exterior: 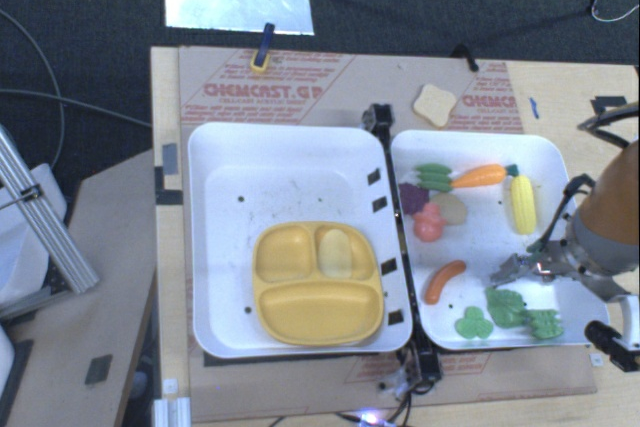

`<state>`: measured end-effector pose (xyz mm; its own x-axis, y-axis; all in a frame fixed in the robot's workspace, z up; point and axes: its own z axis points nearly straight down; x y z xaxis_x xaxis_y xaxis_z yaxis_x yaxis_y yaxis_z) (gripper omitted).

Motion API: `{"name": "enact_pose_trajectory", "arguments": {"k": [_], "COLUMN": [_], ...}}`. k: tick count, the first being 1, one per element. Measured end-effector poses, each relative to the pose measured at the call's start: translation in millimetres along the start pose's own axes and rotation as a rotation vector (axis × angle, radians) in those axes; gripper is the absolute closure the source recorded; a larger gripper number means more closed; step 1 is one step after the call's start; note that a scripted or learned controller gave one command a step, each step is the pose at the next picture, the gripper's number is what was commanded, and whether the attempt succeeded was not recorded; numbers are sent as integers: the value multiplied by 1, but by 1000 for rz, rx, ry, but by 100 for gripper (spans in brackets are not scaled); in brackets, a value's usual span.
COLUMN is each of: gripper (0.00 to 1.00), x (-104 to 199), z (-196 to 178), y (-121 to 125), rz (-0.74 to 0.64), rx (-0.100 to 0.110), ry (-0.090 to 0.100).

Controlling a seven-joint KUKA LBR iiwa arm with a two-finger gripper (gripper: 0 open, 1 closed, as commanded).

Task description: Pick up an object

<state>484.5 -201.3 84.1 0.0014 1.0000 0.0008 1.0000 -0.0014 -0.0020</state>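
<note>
Jaws of the grey gripper (512, 267), whether apart or together I cannot tell, hover low just above the green plastic broccoli (508, 307) in the right white bin (470, 141), seemingly lining up a pick.

My arm (610, 215) comes in from the right edge, low down, with the orange band showing on the rounded body above my wrist. From there my wrist angles down and to the left, ending in my gripper (508, 269). The gripper is dark and metallic, pointing leftward and slightly down. Thin dark cables loop along the upper side of my wrist. A pale bracket of mine shows near the lower right corner.
</note>
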Motion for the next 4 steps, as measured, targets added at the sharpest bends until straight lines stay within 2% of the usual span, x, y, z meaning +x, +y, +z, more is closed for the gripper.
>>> {"name": "enact_pose_trajectory", "arguments": {"k": [1, 2, 3, 4], "gripper": [100, 100, 100, 100], "x": [0, 87, 106, 253], "z": [-11, 0, 0, -106], "y": [3, 45, 45, 64], "rz": [-2, -13, -8, -22], "rx": [-7, -5, -3, -15], "ry": [-2, 4, 0, 7]}}
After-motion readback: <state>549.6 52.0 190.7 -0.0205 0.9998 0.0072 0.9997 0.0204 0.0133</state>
